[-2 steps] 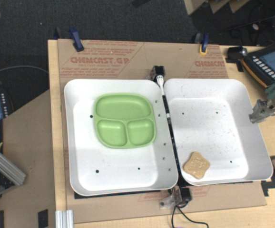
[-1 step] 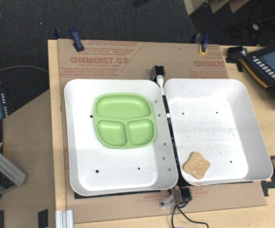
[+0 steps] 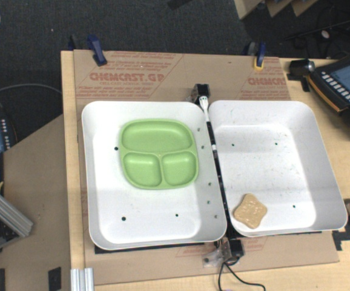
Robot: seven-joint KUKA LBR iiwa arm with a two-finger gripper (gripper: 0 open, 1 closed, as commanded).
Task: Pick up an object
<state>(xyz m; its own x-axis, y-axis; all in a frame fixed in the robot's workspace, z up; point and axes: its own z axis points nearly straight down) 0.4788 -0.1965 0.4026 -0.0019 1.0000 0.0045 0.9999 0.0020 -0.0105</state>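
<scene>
A light green divided plate [image 3: 159, 153] with three compartments lies flat in the left bin [image 3: 102, 205], toward its upper middle. A small tan, cracker-like piece [image 3: 249, 211] rests in the right bin [image 3: 296, 126], near its front left corner and close to the wall shared with the left bin.
Both white bins sit side by side on a brown board [image 3: 132, 71] held by blue and yellow clamps at its far edge. A dark device with a screen [image 3: 338, 83] lies at the right. Cables run off the board's front edge.
</scene>
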